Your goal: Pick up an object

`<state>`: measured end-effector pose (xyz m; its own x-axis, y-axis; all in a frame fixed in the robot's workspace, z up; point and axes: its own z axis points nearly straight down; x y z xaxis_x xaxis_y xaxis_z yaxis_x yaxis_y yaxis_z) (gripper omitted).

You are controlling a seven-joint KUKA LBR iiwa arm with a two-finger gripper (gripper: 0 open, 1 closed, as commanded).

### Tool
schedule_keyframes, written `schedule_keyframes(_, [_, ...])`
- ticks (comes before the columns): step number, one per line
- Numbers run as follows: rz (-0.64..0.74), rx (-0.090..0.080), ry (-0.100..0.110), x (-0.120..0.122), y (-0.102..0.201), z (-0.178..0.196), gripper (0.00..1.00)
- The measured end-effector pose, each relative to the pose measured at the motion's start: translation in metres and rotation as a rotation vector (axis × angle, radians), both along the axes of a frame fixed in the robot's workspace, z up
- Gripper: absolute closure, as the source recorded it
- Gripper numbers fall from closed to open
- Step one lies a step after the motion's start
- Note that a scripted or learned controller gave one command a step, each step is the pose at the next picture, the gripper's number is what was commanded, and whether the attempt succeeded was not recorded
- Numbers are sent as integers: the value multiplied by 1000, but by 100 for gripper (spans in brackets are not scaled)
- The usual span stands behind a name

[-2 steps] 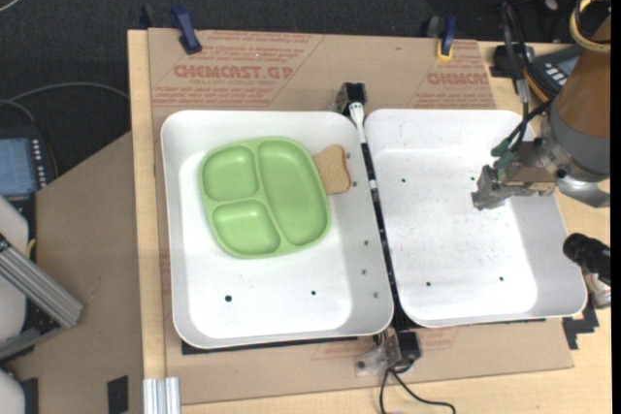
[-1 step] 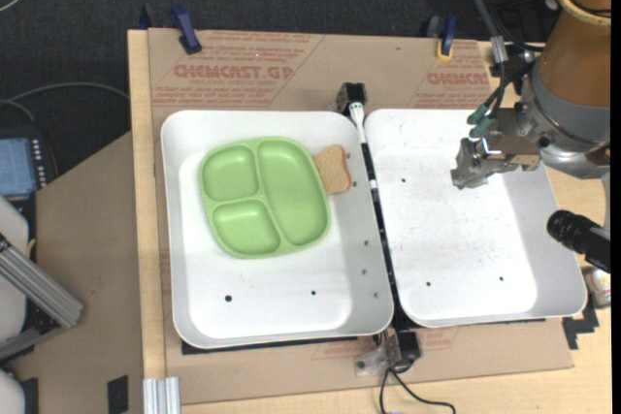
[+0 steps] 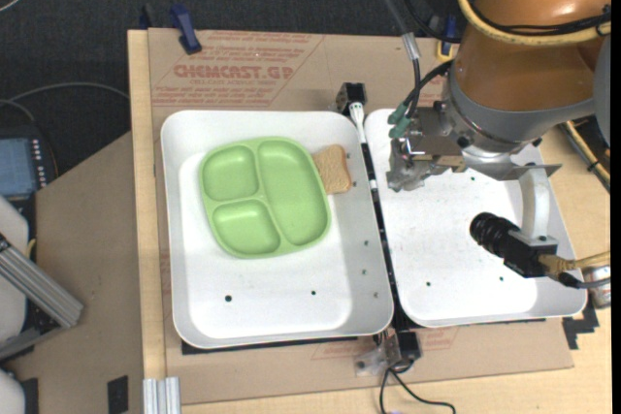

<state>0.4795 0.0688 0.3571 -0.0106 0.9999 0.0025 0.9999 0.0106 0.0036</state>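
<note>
A green three-compartment plate (image 3: 264,198) lies in the left bin (image 3: 194,305). A tan, biscuit-like rectangle (image 3: 334,169) rests against the plate's upper right rim, close to the wall between the bins. My gripper (image 3: 406,172) hangs over the upper left corner of the right bin (image 3: 456,305), just right of that wall. Nothing is visible in its grasp. The grey and orange arm above hides much of the right bin's far side.
Both bins sit on a cardboard sheet (image 3: 233,63) printed with red lettering. A small black clamp (image 3: 350,97) stands at the top of the seam between the bins. Cables run behind the bench at the upper right.
</note>
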Motion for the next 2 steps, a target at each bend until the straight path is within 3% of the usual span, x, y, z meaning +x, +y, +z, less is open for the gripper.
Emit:
schedule_keyframes(1, [-7, -1, -2, 0, 19, 31, 100])
schedule_keyframes(2, [-9, -1, -3, 0, 19, 66, 100])
